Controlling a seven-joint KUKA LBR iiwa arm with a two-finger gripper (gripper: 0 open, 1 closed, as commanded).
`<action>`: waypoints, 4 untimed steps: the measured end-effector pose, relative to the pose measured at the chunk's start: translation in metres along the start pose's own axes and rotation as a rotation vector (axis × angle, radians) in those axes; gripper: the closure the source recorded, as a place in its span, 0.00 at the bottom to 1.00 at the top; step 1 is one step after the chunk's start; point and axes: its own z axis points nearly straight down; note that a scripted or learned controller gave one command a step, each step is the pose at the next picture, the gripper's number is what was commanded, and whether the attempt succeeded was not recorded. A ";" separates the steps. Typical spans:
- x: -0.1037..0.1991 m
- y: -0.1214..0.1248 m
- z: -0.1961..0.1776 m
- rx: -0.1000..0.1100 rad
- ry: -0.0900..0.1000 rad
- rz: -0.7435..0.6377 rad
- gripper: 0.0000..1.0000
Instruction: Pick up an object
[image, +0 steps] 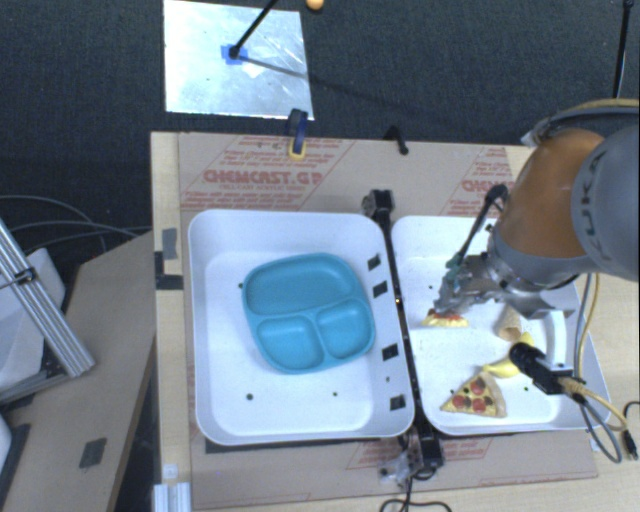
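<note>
Jaws (447, 303) over pizza slice (447, 319) lying crosswise.

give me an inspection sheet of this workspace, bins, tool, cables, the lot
surface: two shallow white bins, left and right, on a printed cardboard sheet.
job's things: toy pizza slice, small orange-red toy piece, yellow piece, pale piece, all in right bin.
clutter: blue three-compartment plastic tray in left bin.
grippers: tool low over the orange-red piece.
cables: yellow cable at right edge.
surroundings: shiny foil square behind.
</note>
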 end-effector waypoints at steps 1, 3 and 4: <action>-0.018 0.000 0.004 0.008 0.000 0.007 1.00; 0.048 -0.046 -0.114 0.007 0.000 0.004 1.00; 0.115 -0.030 -0.089 0.009 0.001 0.001 1.00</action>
